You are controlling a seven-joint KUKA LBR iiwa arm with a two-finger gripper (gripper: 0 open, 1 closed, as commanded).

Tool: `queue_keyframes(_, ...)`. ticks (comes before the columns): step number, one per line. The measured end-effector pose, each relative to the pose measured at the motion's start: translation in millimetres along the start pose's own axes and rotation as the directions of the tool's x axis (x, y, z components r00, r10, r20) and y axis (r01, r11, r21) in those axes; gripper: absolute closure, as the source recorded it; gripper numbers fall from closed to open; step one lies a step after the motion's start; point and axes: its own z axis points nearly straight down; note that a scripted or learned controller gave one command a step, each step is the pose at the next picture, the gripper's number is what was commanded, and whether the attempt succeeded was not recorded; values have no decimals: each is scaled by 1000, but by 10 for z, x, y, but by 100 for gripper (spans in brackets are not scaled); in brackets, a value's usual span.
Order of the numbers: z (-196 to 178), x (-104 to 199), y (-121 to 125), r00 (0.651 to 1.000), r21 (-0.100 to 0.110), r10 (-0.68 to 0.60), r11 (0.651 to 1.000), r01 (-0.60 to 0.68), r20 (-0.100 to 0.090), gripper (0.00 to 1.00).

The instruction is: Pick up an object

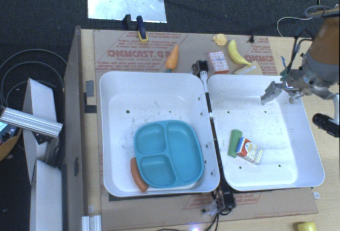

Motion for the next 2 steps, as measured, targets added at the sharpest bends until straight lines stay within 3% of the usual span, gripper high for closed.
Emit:
queue_keyframes(1, 729, 864, -230, 1000, 8, -8, 1000, 8, -6, 0)
queue_keyframes(2, 1278, 659, -583, 1000, 4, 5, 1000, -5, -1, 0)
